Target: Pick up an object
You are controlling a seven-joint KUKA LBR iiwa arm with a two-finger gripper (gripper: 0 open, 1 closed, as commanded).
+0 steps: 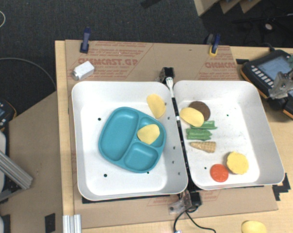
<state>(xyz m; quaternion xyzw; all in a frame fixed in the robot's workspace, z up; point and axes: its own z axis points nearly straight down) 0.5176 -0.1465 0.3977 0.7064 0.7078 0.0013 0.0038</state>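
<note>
- I log a teal divided tray [127, 141] in the white left bin [88, 130], a pale yellow piece [148, 133] on it.
- Right of the tray: a brown disc [202, 109], green pods [201, 131], a red ball [219, 173], a yellow round [237, 162].

At the right edge sits a small piece of pale grey, jointed-looking metal [285, 83], with a sliver of teal green just above it. It is cut off and too small to tell whether it belongs to the robot arm; finer detail is unreadable.
</note>
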